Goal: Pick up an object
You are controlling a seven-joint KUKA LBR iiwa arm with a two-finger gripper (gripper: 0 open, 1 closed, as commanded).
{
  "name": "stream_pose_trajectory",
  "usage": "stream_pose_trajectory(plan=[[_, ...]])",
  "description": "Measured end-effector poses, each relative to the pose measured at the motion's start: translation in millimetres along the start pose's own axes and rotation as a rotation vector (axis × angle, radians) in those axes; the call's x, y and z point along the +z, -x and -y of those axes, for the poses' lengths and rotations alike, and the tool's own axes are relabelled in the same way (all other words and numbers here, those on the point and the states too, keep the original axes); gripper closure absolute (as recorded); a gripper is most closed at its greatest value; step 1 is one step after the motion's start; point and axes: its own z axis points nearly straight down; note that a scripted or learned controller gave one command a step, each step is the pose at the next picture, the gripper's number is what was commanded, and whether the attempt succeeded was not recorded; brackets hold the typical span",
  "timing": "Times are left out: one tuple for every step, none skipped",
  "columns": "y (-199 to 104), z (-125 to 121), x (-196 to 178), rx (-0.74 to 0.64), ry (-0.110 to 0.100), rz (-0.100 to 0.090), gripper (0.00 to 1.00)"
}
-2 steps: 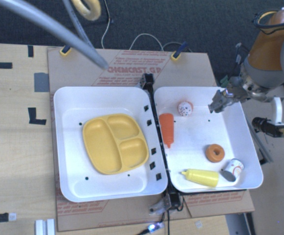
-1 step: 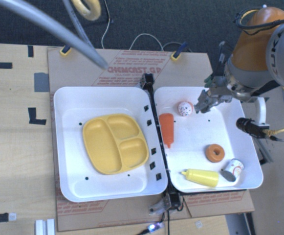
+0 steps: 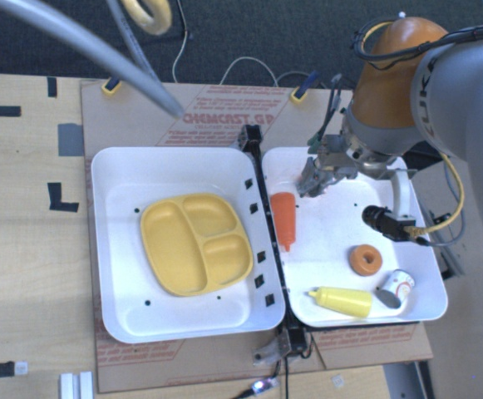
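Observation:
An orange carrot [image 3: 284,219] lies along the left wall of the right bin [image 3: 332,264]. A brown doughnut [image 3: 365,260] sits further right, with a yellow mustard bottle [image 3: 342,301] near the front edge and a small white and red can [image 3: 396,288] beside it. My gripper [image 3: 312,181] hangs over the back of the right bin, just above and right of the carrot's top end. Nothing shows between its fingers.
The left bin [image 3: 116,223] holds a yellow divided plate [image 3: 196,243]. A black divider [image 3: 262,223] runs between the bins. Grey rods [image 3: 75,32] slant across the top left. A black cable fitting [image 3: 386,221] hangs from the arm over the right bin.

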Motion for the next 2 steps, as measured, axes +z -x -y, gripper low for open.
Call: stream_pose_trajectory(plan=[[-46.1,0.5,6.6,0.001,0.0,0.0,1.0],[-103.7,13.5,17.2,0.0,-0.001,0.0,1.0]])
